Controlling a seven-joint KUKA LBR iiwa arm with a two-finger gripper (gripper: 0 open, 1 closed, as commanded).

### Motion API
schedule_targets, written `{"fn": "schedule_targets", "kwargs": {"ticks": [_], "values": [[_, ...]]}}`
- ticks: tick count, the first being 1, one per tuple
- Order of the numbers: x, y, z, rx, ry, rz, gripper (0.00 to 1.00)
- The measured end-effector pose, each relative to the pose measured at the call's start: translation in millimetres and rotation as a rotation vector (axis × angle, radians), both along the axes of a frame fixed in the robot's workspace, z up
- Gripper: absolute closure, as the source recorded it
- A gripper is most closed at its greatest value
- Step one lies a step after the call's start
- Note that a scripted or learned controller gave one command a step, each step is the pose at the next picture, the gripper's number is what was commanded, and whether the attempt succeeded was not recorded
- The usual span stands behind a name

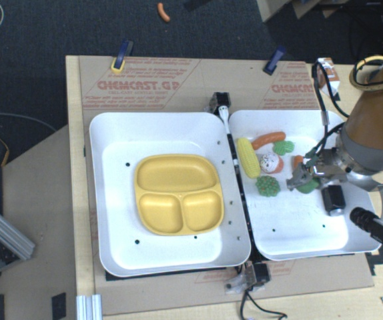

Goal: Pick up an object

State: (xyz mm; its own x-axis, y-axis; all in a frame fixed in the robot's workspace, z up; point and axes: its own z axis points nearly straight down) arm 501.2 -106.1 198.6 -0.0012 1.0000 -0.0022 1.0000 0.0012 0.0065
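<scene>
Beside the yellow three-compartment plastic plate (178, 194), which lay flat near the middle of the left shallow white bin (111, 245), the right shallow white bin (291, 242) carried all the small toy food, so any pick had to happen there. The plate served as the fixed mark: everything graspable sat to its right, past the black clip joint (221, 102) where the two bins met.

Nearest the plate stood the yellow plastic corn cob (248, 157), lying lengthwise along the bin's wall. Just right of it were a small white rounded toy with red marks (269, 163) and, below that, a dark green bumpy broccoli-like piece (268, 187). Farther from the plate, an orange-red sausage-shaped toy (269, 139) lay touching a small green leafy piece (283, 147). The cluster was tight, probably leaving little room for fingers between neighbours.

The grey and orange arm (371, 125) reached in from the side away from the plate, its end effector (301, 177) low over the bin just right of the cluster. Another green piece (306, 186) lay at its tip, seemingly the target, with a touch of orange just above it. Whether the end effector was clenched, released or gripping that piece could not be told; cables and metal parts hid the tips. A pick looked under way, not yet proven.

Both bins rested on the cardboard-covered tabletop (178, 79).
</scene>
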Motion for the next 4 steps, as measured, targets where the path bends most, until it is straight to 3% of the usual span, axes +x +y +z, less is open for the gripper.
{"fn": "schedule_targets", "kwargs": {"ticks": [1, 3, 4], "values": [[1.2, -0.1, 28.0, 0.000, 0.001, 0.000, 1.00], [96.9, 41.9, 34.9, 0.002, 0.001, 0.004, 1.00], [93.3, 30.1, 16.7, 0.002, 0.011, -0.003, 1.00]]}}
